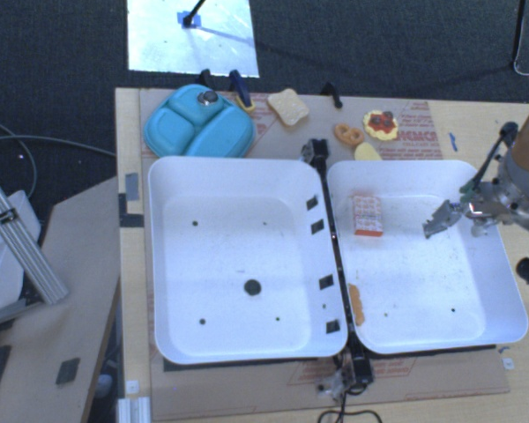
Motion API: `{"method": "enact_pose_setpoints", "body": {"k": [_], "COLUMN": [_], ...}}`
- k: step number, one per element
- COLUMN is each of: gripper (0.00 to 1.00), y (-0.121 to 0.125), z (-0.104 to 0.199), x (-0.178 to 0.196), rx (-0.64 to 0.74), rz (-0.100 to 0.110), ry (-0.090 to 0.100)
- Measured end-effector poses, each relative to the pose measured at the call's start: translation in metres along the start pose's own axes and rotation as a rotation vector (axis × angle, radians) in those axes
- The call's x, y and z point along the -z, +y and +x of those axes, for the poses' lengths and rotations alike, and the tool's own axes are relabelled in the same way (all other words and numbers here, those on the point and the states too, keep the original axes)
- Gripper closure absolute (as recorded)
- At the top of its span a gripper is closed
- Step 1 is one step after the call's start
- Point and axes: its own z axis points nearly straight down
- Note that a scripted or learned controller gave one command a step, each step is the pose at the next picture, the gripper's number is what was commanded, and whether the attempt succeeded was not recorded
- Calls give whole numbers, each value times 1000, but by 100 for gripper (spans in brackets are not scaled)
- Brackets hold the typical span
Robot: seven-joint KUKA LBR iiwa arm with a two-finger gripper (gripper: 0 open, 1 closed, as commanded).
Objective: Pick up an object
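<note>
A small white packet with red print (367,215) lies flat in the right bin (494,324), near its back left. An orange, finger-shaped piece (356,304) rests against that bin's left wall. In the left bin (185,236) sits a small dark round object (252,286). My gripper (458,226) hangs over the right side of the right bin, to the right of the packet and apart from it. Its fingers are spread open and hold nothing.
Behind the bins on the bench lie a blue divided plate (198,123), a toast slice (288,107), a pretzel (348,133), a round red-topped toy (381,124) and a yellow piece (367,152). A black divider (328,236) runs between the bins.
</note>
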Motion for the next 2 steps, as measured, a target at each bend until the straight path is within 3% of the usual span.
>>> {"method": "enact_pose_setpoints", "body": {"k": [1, 2], "gripper": [0, 100], "y": [40, 41], "z": [-40, -39], "x": [-119, -102], "rx": [-2, -1], "rz": [2, -3], "ry": [-1, -1]}}
